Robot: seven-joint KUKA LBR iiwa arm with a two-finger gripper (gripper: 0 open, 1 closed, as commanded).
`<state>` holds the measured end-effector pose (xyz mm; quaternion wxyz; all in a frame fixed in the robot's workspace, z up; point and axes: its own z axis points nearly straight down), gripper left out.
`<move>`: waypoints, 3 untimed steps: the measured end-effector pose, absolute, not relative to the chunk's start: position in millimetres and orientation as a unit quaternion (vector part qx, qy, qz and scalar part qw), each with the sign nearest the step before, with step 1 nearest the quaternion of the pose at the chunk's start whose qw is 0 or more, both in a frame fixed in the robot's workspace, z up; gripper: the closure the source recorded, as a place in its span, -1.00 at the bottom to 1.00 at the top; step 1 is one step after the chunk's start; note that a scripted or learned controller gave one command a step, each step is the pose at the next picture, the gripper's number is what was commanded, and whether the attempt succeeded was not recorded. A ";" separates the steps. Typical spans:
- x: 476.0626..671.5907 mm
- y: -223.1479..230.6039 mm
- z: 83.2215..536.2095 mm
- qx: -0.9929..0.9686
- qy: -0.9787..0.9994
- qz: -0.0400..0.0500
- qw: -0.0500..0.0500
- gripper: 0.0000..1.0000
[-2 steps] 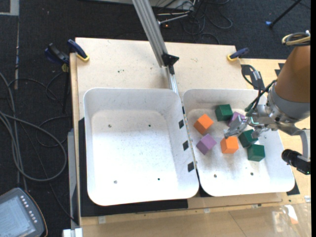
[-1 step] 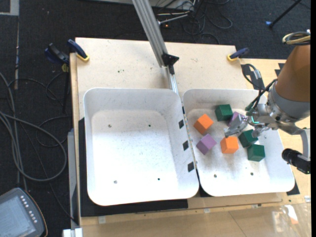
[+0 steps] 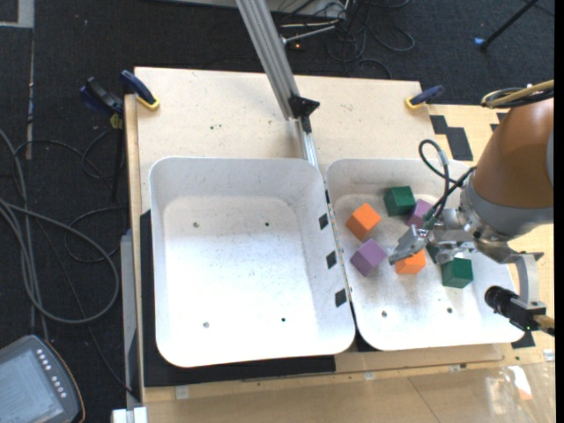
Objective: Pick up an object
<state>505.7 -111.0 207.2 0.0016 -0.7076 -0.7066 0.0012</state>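
- We saw the gripper (image 3: 412,247) low over the right bin (image 3: 388,329), at right of centre in the frame, the grey arm (image 3: 520,170) entering from the right edge.
- Whether its fingers were open or closed we could not tell; they sat right against an orange block (image 3: 411,263), and we could not see a block between them.
- Crowding it were a purple cube (image 3: 368,256) to its left, another orange cube (image 3: 362,220) up-left, a dark green cube (image 3: 399,200) above, a small purple piece (image 3: 421,210) beside the wrist, and a green cube (image 3: 457,272) to its right.
- The blocks looked matte and square-edged; both bins were shallow white trays with rounded corners and speckled floors.
- The left bin (image 3: 176,236) lay beside it on a pale wooden bench (image 3: 229,113).
- A slanted metal rail (image 3: 269,47) ran down from the top centre.
- We read no writing.
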 end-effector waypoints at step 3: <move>493.2 -103.5 127.1 -0.708 -0.706 0.000 0.000 1.00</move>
